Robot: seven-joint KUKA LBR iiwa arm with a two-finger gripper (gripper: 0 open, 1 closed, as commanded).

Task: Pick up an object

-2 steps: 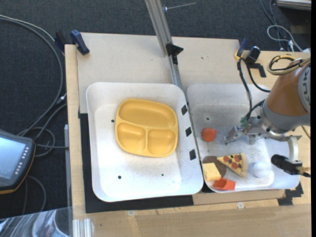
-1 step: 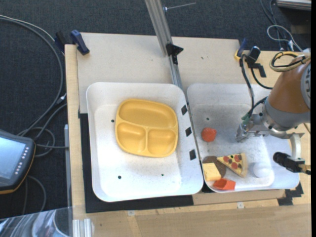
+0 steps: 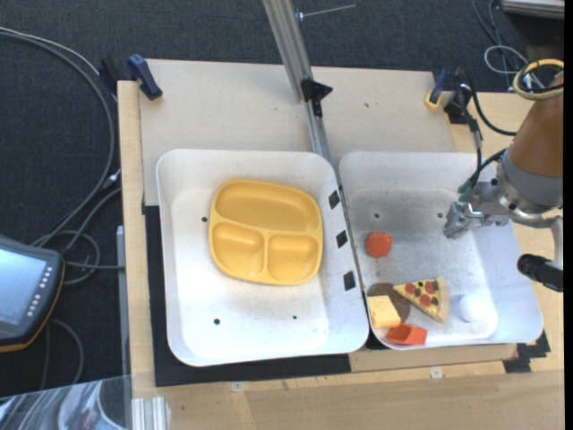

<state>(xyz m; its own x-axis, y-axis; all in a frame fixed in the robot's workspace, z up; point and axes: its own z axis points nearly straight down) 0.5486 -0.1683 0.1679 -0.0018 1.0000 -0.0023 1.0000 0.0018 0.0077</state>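
Observation:
In the right bin [image 3: 407, 173] lie a small red-orange ball [image 3: 379, 245], a pizza slice toy [image 3: 423, 296], a yellow cheese-like block [image 3: 384, 312], a small orange piece [image 3: 407, 334] and a white ball [image 3: 474, 308]. My gripper [image 3: 458, 220] hangs over the right part of this bin, right of the red-orange ball and above the pizza slice. Nothing is seen between its fingers.
The left bin [image 3: 183, 267] holds a yellow divided plate [image 3: 266, 231]. A metal pole [image 3: 291, 38] slants down to the seam between the bins. Blue clamps [image 3: 143, 74] and cables sit at the bench corners.

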